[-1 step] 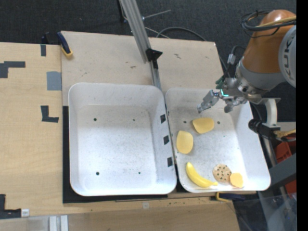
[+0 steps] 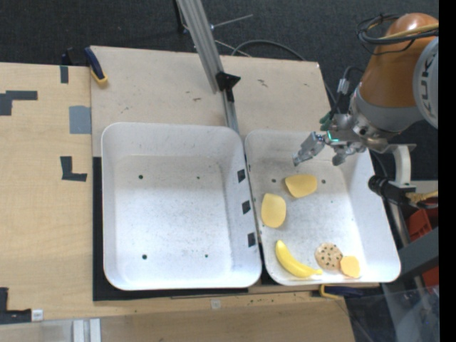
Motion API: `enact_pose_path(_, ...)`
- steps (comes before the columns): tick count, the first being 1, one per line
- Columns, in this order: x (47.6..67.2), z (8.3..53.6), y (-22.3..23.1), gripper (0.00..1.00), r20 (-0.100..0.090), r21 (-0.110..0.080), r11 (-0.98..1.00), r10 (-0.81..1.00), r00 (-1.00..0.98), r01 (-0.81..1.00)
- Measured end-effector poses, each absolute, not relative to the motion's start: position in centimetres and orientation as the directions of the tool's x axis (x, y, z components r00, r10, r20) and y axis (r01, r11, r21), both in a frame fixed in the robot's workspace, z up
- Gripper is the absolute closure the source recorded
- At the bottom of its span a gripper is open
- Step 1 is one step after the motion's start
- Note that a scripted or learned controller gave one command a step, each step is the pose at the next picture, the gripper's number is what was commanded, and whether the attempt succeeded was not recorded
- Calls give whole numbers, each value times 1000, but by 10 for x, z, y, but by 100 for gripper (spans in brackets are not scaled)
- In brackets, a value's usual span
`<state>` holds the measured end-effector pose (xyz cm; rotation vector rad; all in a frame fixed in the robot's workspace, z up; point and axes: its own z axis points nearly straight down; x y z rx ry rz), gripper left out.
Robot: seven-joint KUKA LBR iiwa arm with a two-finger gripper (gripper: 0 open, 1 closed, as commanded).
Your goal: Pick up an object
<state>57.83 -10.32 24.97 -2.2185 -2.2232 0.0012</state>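
The right bin (image 2: pixel 370 212) holds several toy foods: a yellow chip-like piece (image 2: pixel 301 185), a second yellow piece (image 2: pixel 273 210), a banana (image 2: pixel 294 261), a speckled cookie (image 2: pixel 328 256) and a small orange round piece (image 2: pixel 350 266). My gripper (image 2: pixel 322 151) hangs over the far part of the right bin, above and just beyond the upper yellow piece. Its fingers (image 2: pixel 308 152) are spread apart and open, with nothing between them.
The left bin (image 2: pixel 114 212) lies beside the right one. A metal pole (image 2: pixel 203 41) slants up from the gap between the bins. A blue and yellow clamp (image 2: pixel 96 66) sits at the bench's far left corner.
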Motion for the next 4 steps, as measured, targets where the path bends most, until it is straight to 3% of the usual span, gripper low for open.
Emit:
enact_pose_path(2, 588, 139, -101, 0, -1, -7, 1, 1000, -1, 1000)
enact_pose_path(3, 587, 87, -101, 0, -2, -2, 1, 1000, -1, 1000)
enact_pose_path(4, 589, 100, -100, 100, -1, 1, 2, 1000, -2, 1000)
